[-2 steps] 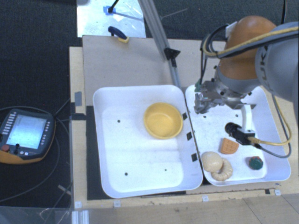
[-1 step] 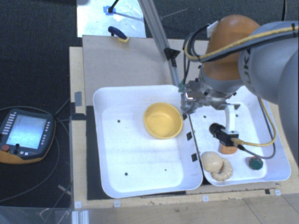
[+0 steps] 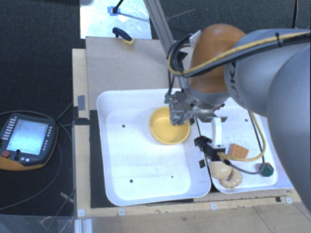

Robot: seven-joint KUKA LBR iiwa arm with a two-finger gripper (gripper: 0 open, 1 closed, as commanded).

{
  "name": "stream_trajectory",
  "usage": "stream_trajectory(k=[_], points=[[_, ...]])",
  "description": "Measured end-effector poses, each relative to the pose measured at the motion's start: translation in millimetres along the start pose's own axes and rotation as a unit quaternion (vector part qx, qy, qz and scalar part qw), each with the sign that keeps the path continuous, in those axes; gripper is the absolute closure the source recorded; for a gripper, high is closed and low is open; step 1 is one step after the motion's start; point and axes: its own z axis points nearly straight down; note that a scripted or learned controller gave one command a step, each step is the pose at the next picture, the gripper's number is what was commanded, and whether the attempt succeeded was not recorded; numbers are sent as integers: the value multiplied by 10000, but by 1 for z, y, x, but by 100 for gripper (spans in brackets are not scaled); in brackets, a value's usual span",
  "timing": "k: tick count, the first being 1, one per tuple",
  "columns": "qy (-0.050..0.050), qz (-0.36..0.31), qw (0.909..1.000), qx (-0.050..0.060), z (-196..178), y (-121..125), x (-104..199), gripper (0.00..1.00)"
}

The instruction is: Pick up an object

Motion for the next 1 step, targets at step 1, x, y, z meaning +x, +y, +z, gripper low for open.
stream_trajectory(k=[1], points=[[-4,24,10000,-5,-1,1,-3,0]])
